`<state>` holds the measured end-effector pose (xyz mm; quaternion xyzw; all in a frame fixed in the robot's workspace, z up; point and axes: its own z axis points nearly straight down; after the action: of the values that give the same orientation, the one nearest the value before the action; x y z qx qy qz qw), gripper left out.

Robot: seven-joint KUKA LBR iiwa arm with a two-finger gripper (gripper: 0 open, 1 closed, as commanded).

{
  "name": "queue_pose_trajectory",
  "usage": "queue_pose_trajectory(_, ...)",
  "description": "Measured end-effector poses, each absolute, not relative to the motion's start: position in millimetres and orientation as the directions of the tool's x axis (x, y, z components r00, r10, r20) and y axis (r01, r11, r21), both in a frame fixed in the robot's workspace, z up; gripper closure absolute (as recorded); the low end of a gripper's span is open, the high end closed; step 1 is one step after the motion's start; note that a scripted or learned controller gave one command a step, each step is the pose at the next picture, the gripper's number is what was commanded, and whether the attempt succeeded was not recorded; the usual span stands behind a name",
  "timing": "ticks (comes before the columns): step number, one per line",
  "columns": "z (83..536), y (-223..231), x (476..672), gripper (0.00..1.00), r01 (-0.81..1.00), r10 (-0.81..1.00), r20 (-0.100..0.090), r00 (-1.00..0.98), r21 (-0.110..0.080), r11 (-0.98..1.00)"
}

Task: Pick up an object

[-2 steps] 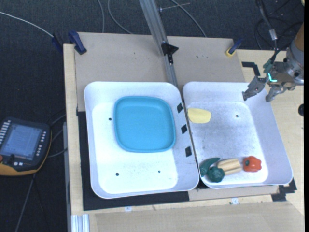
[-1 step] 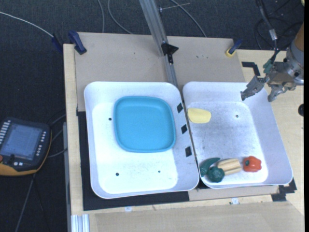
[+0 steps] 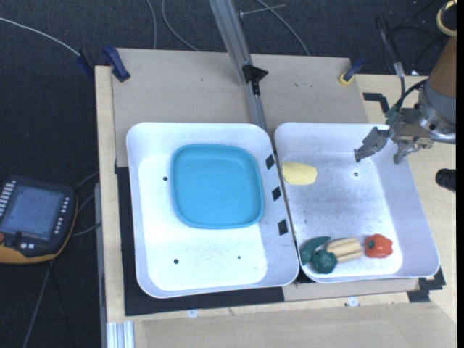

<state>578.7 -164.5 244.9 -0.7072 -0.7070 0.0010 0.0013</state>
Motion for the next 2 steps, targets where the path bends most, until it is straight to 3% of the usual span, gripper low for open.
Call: queue_pose_trajectory(2,149,-168,566.2,0.0,1.0,1.0,0.001,0.0,-0.003,0.0)
